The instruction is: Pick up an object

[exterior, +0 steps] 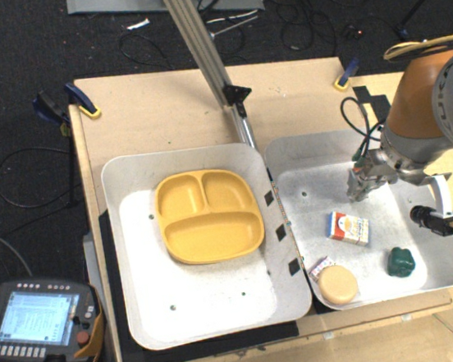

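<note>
Hand above small carton — print illegible

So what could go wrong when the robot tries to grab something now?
The tool hangs over bare bin floor in the right bin, apart from everything, so closing here would likely catch nothing. The small box lies flat and could slide away instead of lifting. The round tan object sits by the bin's edge, which may block the tool.

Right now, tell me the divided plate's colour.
Yellow; the divided plate shows best in the camera view.
</note>
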Tool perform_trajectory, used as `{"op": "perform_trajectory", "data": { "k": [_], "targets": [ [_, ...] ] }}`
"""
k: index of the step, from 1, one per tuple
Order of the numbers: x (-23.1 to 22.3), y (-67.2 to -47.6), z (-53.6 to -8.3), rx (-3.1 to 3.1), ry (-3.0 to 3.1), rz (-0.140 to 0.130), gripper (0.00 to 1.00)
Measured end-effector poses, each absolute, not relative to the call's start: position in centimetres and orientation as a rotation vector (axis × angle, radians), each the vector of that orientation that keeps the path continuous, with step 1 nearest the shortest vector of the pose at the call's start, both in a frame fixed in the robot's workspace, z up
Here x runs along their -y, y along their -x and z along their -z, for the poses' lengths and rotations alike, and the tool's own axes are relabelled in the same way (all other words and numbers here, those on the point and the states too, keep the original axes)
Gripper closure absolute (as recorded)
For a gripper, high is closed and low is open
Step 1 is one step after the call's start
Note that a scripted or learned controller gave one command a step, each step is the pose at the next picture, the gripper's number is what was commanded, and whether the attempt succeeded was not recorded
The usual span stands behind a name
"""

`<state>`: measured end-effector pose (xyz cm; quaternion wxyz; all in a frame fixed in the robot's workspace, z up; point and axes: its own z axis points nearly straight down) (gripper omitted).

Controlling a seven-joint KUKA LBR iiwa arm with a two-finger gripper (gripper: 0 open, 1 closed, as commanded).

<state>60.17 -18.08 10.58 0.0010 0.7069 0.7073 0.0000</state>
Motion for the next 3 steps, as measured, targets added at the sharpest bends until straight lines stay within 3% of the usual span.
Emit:
{"op": "perform_trajectory", "data": {
  "k": [2,3],
  "targets": [
    [17.2,-60.0,-20.5,-2.221,-2.214,-0.005,1.00],
    [11.9,-59.0,-19.9,-2.231,-2.215,-0.001,1.00]
  ]
}}
